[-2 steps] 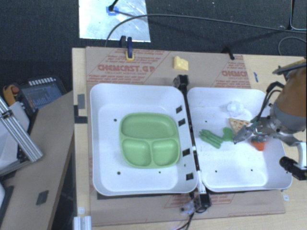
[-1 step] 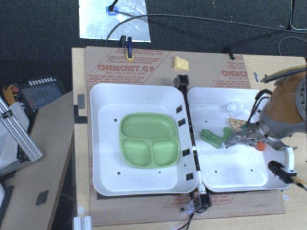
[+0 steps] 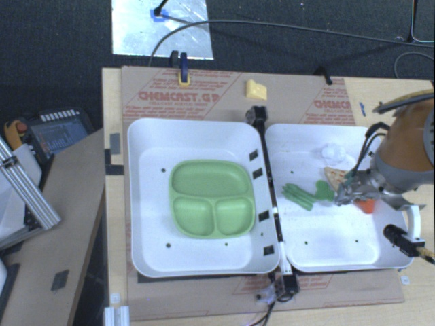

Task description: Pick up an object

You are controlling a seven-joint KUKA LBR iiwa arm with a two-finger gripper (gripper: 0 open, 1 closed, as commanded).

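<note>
I see the gripper (image 3: 345, 194) low in the right bin (image 3: 340, 250); whether it's clenched I can't tell. The green object (image 3: 299, 196) lies just left, long axis running left-right.

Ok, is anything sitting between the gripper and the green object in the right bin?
Nothing visible does. The gripper is low in the right bin, right at the near end of the green object. A tan piece and a white item lie just behind, an orange item to the side.
</note>
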